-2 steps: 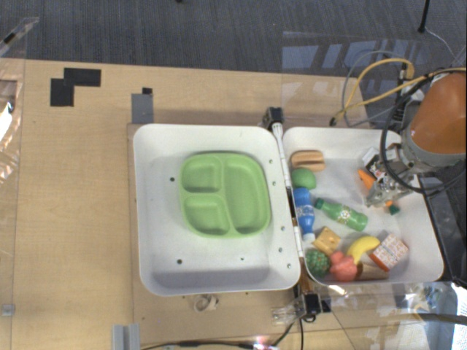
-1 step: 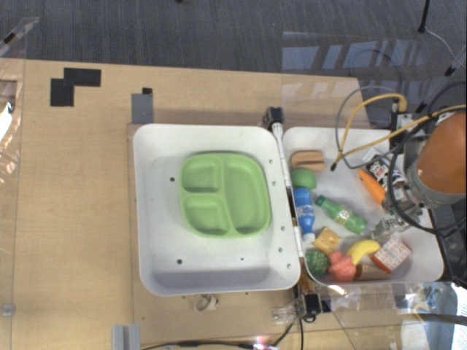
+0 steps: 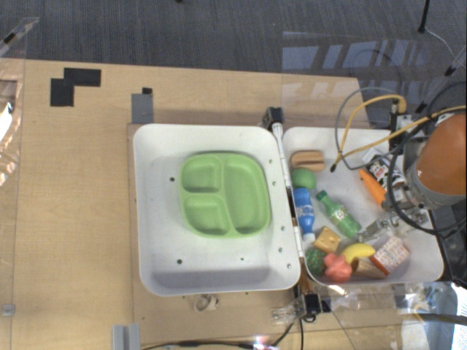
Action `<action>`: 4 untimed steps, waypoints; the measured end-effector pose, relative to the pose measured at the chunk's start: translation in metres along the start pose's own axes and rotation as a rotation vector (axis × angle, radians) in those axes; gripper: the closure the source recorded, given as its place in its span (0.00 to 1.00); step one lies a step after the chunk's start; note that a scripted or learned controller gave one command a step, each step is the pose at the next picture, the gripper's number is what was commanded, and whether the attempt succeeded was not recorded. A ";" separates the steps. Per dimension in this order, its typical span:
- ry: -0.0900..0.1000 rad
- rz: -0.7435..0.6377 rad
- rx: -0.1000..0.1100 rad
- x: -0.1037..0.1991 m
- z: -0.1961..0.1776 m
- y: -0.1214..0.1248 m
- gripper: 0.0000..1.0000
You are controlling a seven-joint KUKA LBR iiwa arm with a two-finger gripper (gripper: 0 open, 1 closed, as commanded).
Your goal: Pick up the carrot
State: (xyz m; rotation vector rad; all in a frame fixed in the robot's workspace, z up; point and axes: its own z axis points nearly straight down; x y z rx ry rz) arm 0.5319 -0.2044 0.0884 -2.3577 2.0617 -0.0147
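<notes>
The carrot is a short orange piece lying at a slant in the right bin, close to its far right side. My gripper hangs below the arm's orange band, just nearer the camera than the carrot and a little above the bin floor. It sits between the carrot and a small patterned box. Cables and the wrist hide part of the carrot's right end. Nothing is visibly held.
The right bin also holds a bun, a green ball, a blue bottle, a green bottle, a banana and a red toy. A green divided plate lies in the left bin.
</notes>
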 end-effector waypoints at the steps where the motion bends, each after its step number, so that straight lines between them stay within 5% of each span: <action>1: 0.002 -0.001 0.012 -0.001 -0.014 -0.005 1.00; 2: 0.001 -0.001 0.011 -0.001 -0.014 -0.005 0.00; 3: -0.001 -0.119 -0.004 0.001 0.001 -0.030 0.00; 4: 0.001 -0.116 0.010 0.001 -0.013 -0.035 1.00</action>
